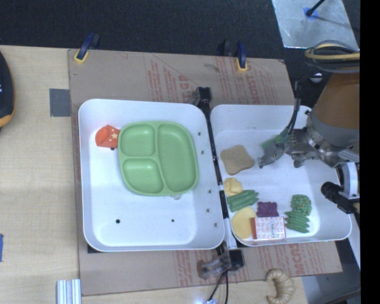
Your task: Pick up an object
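My gripper (282, 159) hangs over the right bin (259, 116), just right of a tan bread slice (237, 159). Its two fingers stand apart, open, with only bare bin floor between them. Toy food lies along the bin's front: a small yellow piece (232, 185), green beans (242, 199), purple grapes (267, 208), a yellow disc (241, 223), a red and white box (270, 228) and green broccoli (299, 211). The left bin (101, 227) holds a green divided plate (158, 158) and a red piece (106, 136) at the plate's left.
The grey arm with its orange band (337, 103) reaches in over the right bin's right wall. A black divider with a clamp (204, 96) runs between the bins. A tan curled object (280, 285) lies on the bench in front of the right bin.
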### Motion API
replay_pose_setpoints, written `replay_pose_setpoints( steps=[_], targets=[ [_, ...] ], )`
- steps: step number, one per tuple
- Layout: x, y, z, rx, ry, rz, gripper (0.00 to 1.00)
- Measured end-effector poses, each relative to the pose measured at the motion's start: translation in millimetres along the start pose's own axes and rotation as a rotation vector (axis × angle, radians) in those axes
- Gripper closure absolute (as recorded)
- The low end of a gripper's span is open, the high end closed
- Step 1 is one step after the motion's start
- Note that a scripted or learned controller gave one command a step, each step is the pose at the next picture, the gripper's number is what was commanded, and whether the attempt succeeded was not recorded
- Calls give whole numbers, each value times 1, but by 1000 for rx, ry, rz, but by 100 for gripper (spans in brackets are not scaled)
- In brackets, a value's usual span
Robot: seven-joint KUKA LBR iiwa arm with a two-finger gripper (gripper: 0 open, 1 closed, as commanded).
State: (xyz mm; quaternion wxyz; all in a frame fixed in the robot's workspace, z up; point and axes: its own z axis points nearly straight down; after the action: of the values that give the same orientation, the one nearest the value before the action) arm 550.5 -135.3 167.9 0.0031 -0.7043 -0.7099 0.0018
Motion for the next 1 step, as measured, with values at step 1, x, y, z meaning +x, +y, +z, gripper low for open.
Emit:
replay_pose_setpoints(
  steps=[1],
  targets=[
    [-65,47,61,-5,-5,7,0]
  ],
)
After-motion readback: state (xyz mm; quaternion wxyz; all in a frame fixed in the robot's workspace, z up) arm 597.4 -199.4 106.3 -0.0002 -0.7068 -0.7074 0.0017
